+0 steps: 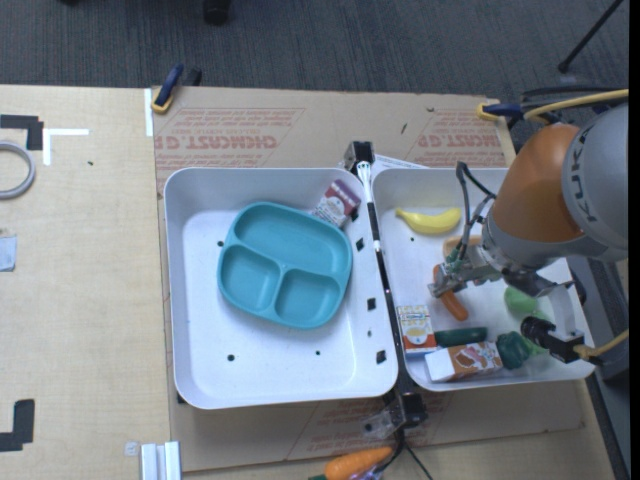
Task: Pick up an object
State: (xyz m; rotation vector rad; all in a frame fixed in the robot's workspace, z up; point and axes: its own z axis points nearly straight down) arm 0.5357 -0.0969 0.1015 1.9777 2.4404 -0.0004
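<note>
Two white bins (190, 368) set side by side on the table (80, 318), left one given over to a teal divided plate (285, 265), right one crowded with small items against its walls. Arm (545, 193) reaching in from the right, gripper (447, 280) low over an orange carrot-like piece (455, 306) mid-bin, presumably the target. Jaws: cannot tell whether open or closed, no hold evident; open room tight, banana (430, 220) behind, cartons (465, 361) in front.

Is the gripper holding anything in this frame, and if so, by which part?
It cannot be told. The gripper is low in the right bin, right at the orange carrot-like item, but nothing is seen between its fingers.
</note>
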